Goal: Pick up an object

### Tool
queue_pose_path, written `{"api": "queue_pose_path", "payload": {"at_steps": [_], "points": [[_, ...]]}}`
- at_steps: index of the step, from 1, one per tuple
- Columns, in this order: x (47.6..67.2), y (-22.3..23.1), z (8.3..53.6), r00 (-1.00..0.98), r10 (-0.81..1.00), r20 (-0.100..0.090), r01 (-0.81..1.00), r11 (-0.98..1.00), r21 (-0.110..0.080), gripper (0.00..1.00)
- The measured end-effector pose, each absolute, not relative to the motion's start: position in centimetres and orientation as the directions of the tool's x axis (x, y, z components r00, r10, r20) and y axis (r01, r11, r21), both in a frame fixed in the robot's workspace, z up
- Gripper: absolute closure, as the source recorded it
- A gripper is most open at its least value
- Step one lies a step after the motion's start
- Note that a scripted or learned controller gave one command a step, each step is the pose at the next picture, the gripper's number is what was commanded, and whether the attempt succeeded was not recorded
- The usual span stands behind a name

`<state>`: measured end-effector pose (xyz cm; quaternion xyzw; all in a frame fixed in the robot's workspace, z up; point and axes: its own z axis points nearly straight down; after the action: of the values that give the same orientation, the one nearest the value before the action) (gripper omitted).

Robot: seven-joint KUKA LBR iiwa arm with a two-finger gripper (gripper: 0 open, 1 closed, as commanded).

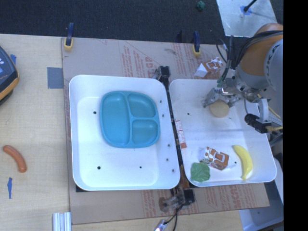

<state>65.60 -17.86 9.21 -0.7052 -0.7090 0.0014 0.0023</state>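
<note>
In the right bin (pixel 192 129), my gripper (pixel 220 98) hangs at the far side, right over a pale tan round object (pixel 219 110). Its fingers spread on either side of the top of that round object, and I cannot tell whether they touch it. At the near side of the same bin lie a yellow banana (pixel 244 160), a brown and white snack packet (pixel 215 158) and a green leafy piece (pixel 200 172). The left bin (pixel 86 177) holds a blue divided plate (pixel 130 119).
A second snack packet (pixel 209 68) lies on the cardboard behind the right bin. A sausage (pixel 15 158) rests on the bench at far left, and a dark device (pixel 6 76) sits at the left edge. Clamps (pixel 69 36) pin the cardboard at the back.
</note>
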Motion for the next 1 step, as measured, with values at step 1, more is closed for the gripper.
{"api": "queue_pose_path", "payload": {"at_steps": [1], "points": [[65.61, -17.93, 10.27, -0.008, 1.0, 0.001, 1.0, 0.008, -0.007, 1.0]]}}
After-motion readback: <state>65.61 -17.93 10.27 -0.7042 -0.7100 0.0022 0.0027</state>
